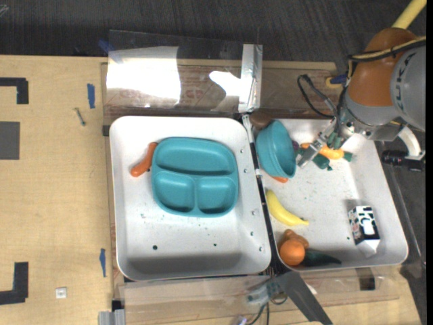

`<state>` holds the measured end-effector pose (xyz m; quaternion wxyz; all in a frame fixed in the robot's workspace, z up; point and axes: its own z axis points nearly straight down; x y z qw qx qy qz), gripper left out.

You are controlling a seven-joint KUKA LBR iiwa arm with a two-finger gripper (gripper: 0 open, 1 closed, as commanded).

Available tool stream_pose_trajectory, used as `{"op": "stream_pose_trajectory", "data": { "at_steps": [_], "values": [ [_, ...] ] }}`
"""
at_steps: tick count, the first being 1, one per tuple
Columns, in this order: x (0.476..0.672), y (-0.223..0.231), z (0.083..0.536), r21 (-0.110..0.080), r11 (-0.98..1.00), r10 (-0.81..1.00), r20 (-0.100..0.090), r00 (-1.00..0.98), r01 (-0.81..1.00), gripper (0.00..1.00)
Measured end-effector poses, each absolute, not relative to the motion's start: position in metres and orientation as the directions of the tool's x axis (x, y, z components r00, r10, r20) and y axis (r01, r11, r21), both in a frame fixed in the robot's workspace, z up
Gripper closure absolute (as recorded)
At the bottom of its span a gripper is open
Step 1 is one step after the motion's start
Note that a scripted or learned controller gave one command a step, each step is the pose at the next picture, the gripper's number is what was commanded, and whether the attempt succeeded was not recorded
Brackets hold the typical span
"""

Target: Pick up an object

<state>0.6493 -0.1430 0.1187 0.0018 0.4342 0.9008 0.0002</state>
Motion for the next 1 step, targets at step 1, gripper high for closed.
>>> {"op": "stream_pose_trajectory", "data": {
  "at_steps": [1],
  "values": [
    [0.6512,-0.1256,0.0968,0.007,0.642,0.766,-0.001,-0.642,0.766,0.0]
  ]
}}
